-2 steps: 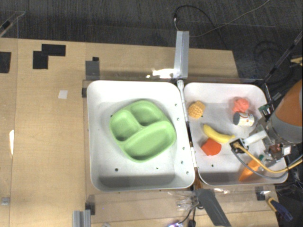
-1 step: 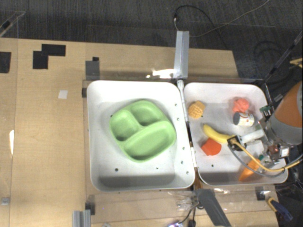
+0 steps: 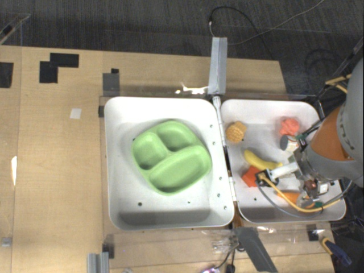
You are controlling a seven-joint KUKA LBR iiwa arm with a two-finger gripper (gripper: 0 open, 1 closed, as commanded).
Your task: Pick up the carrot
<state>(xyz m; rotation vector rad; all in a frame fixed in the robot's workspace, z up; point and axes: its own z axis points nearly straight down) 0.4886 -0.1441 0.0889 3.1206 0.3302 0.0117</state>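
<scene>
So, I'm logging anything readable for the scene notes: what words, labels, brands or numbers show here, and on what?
No readable text in the camera view.
Black shapes on the bench: plain blocks, no letters.
Small pale square on the bench: blank, or too small to read.
Green plate, white bins, banana, carrot: no labels visible.
Gripper: no marking legible.

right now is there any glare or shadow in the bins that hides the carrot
Camera view: soft even light, mild glare on the left bin's rim, a faint shadow beside the green plate; the carrot is hidden partly by the gripper, not by lighting.
</scene>
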